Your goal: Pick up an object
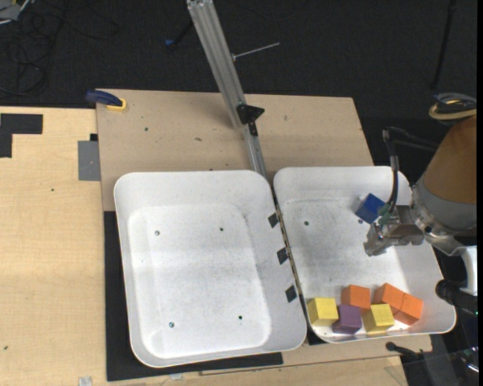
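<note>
Two white bins sat side by side on the bench, and your arm (455,175) reached into the right bin (322,185) from its right edge. Its gripper (384,236) hung above the floor of that bin, near the far right corner, with a blue block (371,207) just beside it on the far side. You could not tell whether the hand was released or clenched, and nothing showed clearly in its grip. Six other blocks lay bunched along the near edge of the right bin: a yellow block (323,309), a purple block (349,318), a second yellow block (378,318) and three orange blocks (357,296), well apart from the gripper. The left bin (195,185) held no blocks. Judging from this, the pick was not yet done: you had the approach made, while the closing and lifting remained.
</note>
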Motion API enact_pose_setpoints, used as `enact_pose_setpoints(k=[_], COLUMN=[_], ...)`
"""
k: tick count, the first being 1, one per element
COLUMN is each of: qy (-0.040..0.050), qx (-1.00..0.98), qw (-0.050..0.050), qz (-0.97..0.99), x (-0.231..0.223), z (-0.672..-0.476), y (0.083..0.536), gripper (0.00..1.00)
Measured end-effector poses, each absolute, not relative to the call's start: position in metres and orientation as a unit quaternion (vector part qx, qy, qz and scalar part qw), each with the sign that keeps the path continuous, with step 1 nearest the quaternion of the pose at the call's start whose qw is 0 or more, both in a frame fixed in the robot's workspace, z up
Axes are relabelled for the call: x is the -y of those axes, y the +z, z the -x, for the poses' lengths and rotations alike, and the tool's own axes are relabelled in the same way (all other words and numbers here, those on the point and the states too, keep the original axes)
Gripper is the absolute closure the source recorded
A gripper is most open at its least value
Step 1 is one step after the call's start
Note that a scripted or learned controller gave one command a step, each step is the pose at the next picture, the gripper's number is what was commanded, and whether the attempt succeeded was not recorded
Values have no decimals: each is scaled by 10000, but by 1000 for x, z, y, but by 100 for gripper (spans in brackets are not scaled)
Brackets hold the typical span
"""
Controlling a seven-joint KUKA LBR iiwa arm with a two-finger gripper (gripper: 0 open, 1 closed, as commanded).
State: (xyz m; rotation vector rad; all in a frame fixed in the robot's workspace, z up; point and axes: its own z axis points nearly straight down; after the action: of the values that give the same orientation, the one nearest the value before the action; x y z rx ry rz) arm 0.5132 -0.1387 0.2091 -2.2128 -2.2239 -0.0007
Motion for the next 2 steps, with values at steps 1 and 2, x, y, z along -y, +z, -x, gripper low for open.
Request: enact_pose_setpoints(k=[1,2], qy=[-6,4], qx=[7089,7085], qw=[13,24], qz=[7053,7057], x=[88,39], z=[-517,-519], y=[222,213], gripper=[100,100])
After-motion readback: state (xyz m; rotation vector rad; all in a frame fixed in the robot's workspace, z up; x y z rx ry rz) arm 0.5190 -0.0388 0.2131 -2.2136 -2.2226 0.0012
